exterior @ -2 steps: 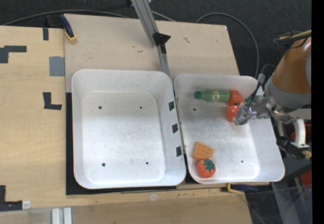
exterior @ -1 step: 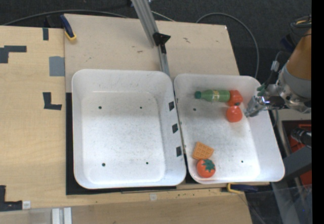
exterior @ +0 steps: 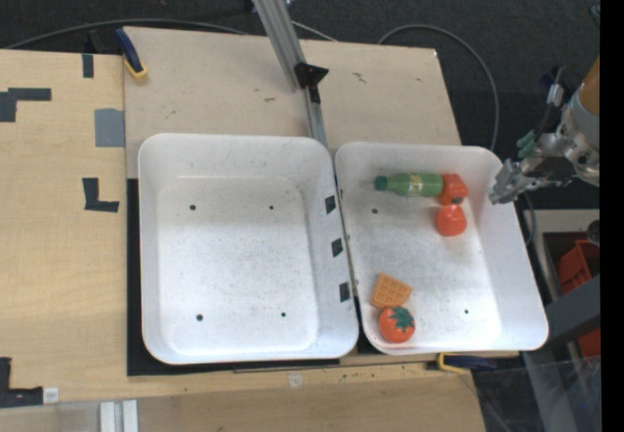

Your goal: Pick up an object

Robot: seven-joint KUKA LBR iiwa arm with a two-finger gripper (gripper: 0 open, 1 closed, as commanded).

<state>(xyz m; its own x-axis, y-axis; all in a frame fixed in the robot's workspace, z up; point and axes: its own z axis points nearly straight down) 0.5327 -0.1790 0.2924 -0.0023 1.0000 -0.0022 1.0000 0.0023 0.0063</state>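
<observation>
While the jaws point(exterior: 509, 183) hang at the right bin's point(exterior: 507, 323) right rim (spread or pressed together, nobody can tell), the green bottle point(exterior: 409, 185) lies leftward inside it, long axis left-right.

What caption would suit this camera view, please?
Gripper at the right bin's edge, beside a green bottle, tomato and cracker.

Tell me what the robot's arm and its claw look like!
The arm comes in at the right edge of the picture. It looks grey and rounded, with a bit of orange at the top. At its end sits the gripper, a small, dark grey metal piece with thin parts. A little green-blue spot sits on the wrist beside it. It is too small to see more.
</observation>
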